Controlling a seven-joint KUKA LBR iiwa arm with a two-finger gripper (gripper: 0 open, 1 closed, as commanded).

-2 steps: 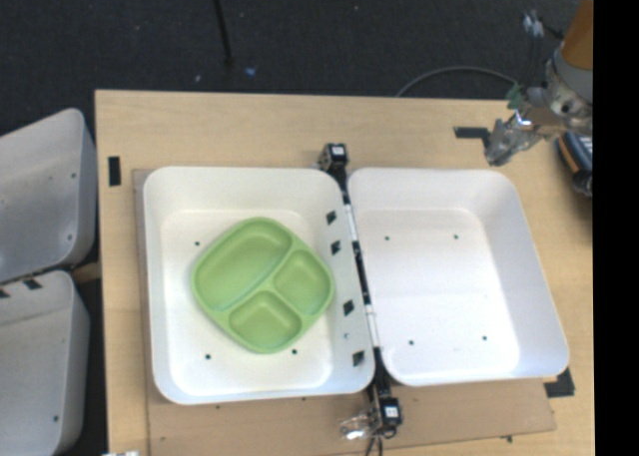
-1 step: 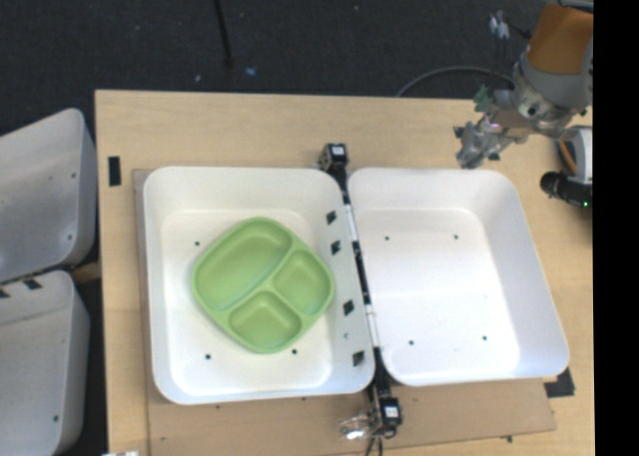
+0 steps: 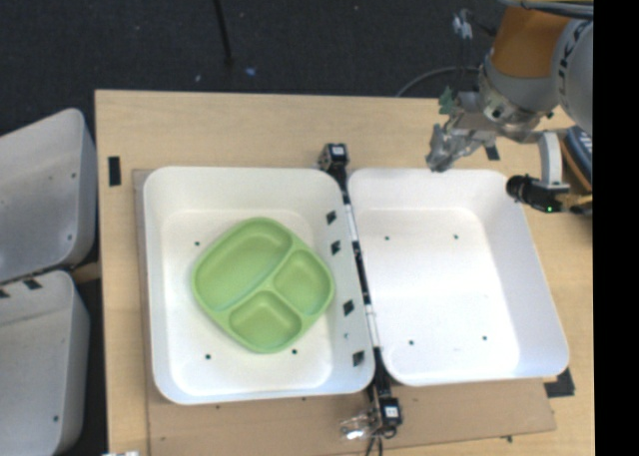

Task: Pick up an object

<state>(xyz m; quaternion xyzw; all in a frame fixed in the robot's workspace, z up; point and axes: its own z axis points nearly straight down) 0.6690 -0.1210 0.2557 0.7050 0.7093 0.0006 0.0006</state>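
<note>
Gripper [image 3: 442, 157] fingers indistinct; green plate [image 3: 262, 284] fully visible

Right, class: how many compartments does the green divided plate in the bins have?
3. The light green plastic divided plate lies in the left white bin: one long compartment at its upper left, one at right, one at the bottom.

High slanted view (both bins [image 3: 349, 274])

Only the green divided plate [image 3: 263, 285] occupies the left bin [image 3: 160, 364]; the right bin [image 3: 439, 274] floor lies open.
</note>
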